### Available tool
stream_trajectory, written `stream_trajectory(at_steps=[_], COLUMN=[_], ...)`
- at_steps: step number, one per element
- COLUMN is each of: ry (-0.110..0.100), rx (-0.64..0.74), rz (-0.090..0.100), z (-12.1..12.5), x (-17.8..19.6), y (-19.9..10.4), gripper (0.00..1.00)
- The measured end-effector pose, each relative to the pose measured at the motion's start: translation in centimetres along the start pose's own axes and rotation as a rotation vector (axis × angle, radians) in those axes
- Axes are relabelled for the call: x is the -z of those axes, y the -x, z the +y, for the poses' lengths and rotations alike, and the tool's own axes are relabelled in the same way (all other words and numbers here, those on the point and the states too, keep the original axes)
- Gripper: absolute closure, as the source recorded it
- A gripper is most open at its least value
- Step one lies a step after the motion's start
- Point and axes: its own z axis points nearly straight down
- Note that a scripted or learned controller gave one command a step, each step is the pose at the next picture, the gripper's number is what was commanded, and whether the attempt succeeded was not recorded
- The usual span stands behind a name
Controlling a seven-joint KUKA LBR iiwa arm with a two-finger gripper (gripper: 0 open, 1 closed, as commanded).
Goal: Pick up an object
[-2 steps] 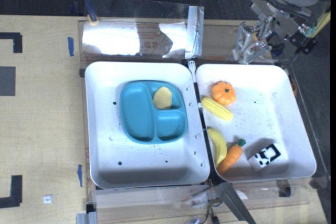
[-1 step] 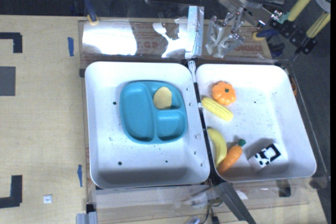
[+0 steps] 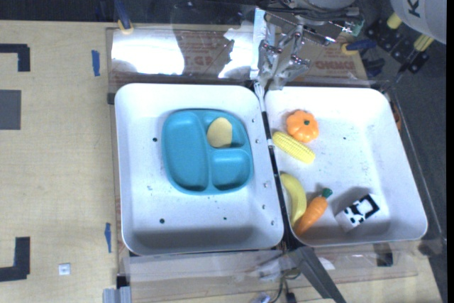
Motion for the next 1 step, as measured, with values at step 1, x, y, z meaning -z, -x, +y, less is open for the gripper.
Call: stream_trajectory(at_steps=[1], ry=[-0.001], rx=[0.187], rz=[0.001], z=[-1.79], x=[0.68], y=[-6.67], gripper=[1.0])
